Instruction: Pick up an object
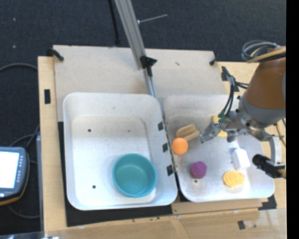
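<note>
Jaws: fingers not resolvable beneath the wrist; spread or pressed together cannot be told.
Gripper (215,131): low over the right bin (189,103), beside the tan block (187,131); nothing seen held.
Candidates: orange ball (180,146), purple object (198,170), yellow object (233,179), spaced apart for access.
Left bin (89,108): teal bowl (134,174).

My bulky rounded arm (269,91) wears a broad orange band above a grey wrist (looped grey cables (256,49) sit on top), with dark thin wires (231,96) trailing beside it.
</note>
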